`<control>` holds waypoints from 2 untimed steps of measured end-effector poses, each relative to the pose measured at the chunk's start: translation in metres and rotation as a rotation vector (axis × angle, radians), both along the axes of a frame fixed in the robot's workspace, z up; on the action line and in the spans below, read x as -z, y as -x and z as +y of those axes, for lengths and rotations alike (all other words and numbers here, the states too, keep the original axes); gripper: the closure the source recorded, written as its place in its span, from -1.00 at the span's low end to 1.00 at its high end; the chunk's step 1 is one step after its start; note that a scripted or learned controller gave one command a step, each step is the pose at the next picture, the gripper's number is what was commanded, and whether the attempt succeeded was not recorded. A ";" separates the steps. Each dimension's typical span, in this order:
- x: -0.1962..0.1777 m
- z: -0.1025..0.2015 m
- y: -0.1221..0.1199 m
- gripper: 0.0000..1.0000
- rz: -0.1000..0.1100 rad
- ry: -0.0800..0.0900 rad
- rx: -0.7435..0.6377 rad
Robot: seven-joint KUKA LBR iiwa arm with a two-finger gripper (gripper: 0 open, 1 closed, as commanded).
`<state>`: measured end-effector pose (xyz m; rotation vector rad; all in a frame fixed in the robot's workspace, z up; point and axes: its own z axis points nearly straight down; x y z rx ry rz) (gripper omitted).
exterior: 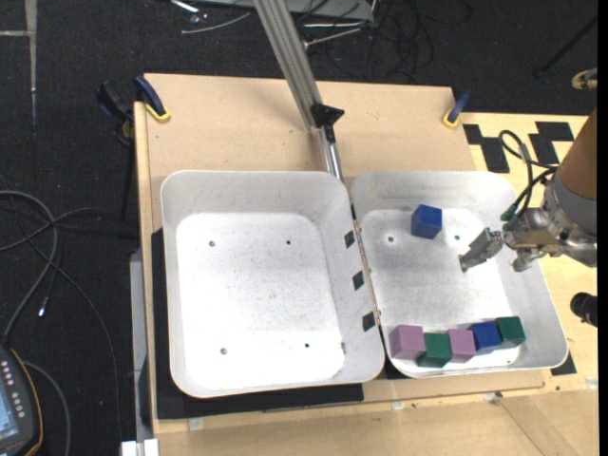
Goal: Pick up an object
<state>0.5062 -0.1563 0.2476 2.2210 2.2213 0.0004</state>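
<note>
You've got two white bins on the bench: left bin (pixel 252 278), right bin (pixel 446 283). The arm (pixel 579 183) comes in from the right, with the gripper (pixel 484 248) over the right bin's far-right area, nothing between its fingers; can't tell from here whether they're apart or together. A blue cube (pixel 427 220) sits just left and far of it, not touching. Along the near wall sits a row of blocks: purple (pixel 408 341), green (pixel 437 348), purple (pixel 462 342), blue (pixel 486 334), green (pixel 510 330).

i work in a lab: a plywood bench (pixel 399 112) held by clamps (pixel 152 98), loose cables (pixel 38 245) on dark carpet, checker markers (pixel 518 145) beside my bins (pixel 256 183).
</note>
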 end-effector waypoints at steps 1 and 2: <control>0.083 0.032 -0.051 -1.00 0.005 -0.002 -0.006; 0.156 0.031 -0.099 -1.00 0.000 0.002 -0.005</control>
